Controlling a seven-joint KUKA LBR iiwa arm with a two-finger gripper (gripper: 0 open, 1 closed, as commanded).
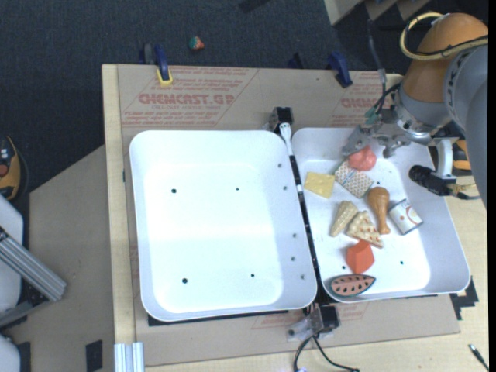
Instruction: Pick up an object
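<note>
A small rounded red-pink toy (362,160) lies near the back of the right bin (434,266), directly under the claw (377,139); whether the claw is spread or pressed together cannot be told. Around it sit a yellow cheese wedge (319,184), a drumstick (379,206), a watermelon slice (353,285) and a red block (359,256). The left bin (217,223) rests beside it on the tan counter (225,99), over dark carpet (70,29).
</note>
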